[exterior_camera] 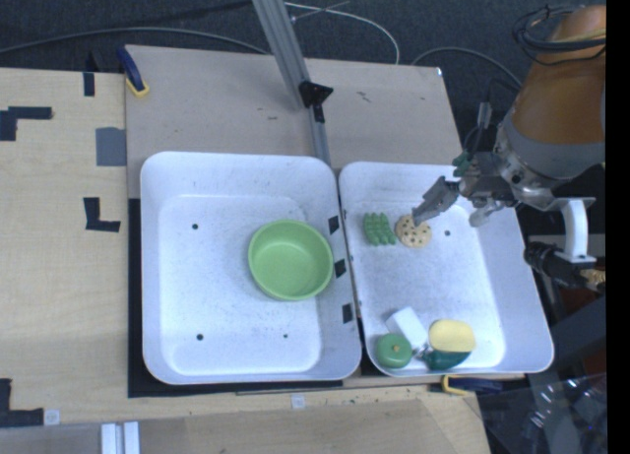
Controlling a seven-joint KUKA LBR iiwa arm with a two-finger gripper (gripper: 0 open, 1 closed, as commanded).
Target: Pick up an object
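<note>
The gripper (421, 214) is hanging over the upper part of the right bin (492, 285), its tip sitting just above and right of a round cookie (414, 233); whether it is open or closed I cannot tell. One green ridged piece (376, 227) is lying just left of the cookie. One green bowl (289, 260) is resting in the left bin (197, 245), while one white block (406, 324), one yellow piece (452, 335) and one green round piece (394, 351) are crowding the right bin's near edge.
</note>
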